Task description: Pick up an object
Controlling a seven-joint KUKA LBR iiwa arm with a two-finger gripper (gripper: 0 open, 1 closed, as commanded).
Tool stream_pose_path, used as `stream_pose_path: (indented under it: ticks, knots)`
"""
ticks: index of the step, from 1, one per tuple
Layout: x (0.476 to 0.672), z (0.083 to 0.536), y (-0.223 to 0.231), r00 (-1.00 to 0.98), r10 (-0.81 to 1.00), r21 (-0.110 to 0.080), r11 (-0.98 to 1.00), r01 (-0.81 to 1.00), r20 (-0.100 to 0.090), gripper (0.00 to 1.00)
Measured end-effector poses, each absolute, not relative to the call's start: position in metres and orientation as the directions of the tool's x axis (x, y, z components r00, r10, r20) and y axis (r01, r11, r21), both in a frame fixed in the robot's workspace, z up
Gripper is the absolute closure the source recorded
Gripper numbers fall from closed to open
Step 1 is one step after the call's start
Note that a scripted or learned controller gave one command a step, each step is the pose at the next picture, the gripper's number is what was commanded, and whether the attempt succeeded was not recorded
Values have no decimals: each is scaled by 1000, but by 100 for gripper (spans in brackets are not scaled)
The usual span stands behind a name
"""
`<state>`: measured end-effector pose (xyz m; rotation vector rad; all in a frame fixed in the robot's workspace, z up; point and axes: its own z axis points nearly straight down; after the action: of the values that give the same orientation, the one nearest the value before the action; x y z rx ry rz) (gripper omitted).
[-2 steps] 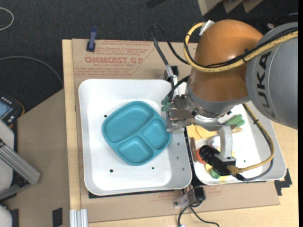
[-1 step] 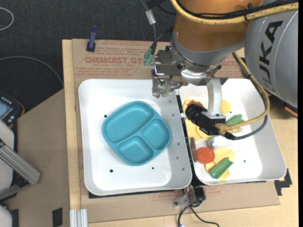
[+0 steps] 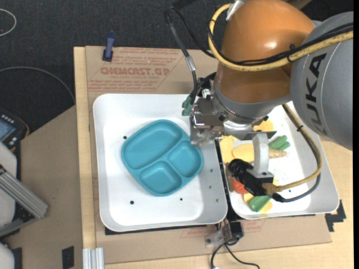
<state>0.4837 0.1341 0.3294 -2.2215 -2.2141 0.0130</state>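
A blue three-section plate (image 3: 160, 157) lies in the middle of the left white bin (image 3: 107, 167). My gripper (image 3: 201, 132) hangs over the strip between the two bins, right at the plate's upper right rim. The big orange and grey wrist hides its fingertips. The right bin (image 3: 321, 190) holds toy food: a yellow piece (image 3: 244, 151), a green piece (image 3: 279, 144), another green piece (image 3: 258, 203) at the front, and a small orange-red piece (image 3: 239, 187). The arm covers much of this bin.
Both bins rest on a cardboard sheet with red print (image 3: 134, 67). A blue clip (image 3: 109, 47) sits at its far left corner. Dark floor and cables surround the bench at the back and left.
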Motion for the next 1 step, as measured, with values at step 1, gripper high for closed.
stream_pose_path:
  ticks: [1]
  knots:
    - [486,343,136,1,1000,1,-1,1000,1,100]
